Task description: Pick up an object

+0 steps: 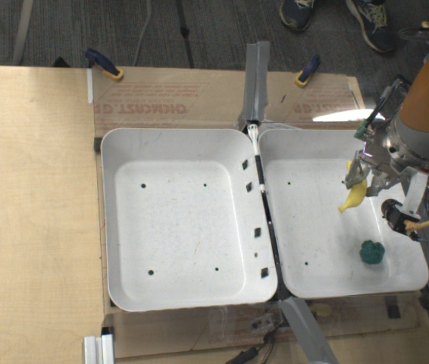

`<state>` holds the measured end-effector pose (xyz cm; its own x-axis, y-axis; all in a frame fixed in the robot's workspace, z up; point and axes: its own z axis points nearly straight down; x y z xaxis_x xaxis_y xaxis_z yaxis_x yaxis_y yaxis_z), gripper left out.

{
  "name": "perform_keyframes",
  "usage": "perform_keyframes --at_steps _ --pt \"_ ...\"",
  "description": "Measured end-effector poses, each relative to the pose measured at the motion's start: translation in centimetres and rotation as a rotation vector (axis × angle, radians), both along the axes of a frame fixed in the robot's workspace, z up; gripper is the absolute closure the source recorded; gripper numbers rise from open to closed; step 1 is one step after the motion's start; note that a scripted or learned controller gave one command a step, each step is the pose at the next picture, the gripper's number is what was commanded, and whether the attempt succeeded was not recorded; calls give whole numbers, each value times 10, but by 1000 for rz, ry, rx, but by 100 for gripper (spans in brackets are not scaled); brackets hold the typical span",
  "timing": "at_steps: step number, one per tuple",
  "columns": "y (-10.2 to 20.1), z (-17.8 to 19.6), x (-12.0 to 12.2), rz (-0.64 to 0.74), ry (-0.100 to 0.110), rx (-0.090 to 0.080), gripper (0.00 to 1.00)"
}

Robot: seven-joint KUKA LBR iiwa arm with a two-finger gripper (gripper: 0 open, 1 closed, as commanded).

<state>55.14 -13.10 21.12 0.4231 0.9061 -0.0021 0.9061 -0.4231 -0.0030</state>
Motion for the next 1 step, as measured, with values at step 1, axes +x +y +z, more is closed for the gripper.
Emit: perform_keyframes --at_steps 1 --pt "-24 -88 -75 204 1 2 100"
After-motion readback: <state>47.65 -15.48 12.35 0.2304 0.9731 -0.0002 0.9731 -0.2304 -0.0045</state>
